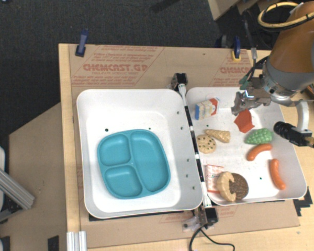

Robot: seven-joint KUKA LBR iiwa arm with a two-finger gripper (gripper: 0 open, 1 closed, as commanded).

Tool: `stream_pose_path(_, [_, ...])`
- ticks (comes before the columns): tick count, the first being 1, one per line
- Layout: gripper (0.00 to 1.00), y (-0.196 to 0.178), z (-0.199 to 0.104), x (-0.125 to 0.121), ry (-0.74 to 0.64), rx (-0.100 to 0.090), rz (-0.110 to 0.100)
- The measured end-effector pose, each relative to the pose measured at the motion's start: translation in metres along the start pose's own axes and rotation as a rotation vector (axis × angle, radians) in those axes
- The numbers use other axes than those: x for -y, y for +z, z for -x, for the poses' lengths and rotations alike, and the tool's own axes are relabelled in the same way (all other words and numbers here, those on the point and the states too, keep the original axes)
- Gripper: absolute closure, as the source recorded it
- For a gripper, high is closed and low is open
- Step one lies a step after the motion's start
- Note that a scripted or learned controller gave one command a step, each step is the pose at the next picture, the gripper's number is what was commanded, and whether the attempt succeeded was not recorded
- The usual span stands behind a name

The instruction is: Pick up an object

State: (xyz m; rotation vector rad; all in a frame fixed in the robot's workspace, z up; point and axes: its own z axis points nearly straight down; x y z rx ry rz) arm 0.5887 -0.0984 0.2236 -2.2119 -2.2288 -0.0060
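Red piece (244,122) in right bin (298,190), upper right of frame, directly under jaws (246,104). Approach step in hand. Jaw opening: cannot tell; nothing visibly held. Next: descend, close, lift.

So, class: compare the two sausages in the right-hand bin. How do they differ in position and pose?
The upper sausage lies nearly crosswise, tilted, just below the green toy. The lower sausage lies more lengthwise, nearer the bin's right rim. The upper one looks slightly curved; the lower one looks straighter. Both are orange-red, similar in size, and lie flat, apart from the claw.
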Motion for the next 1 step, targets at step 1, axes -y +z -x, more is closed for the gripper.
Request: stream_pose_path(1, [1.0,-0.0051,-0.0591,0.0249,0.002,0.0,-0.005])
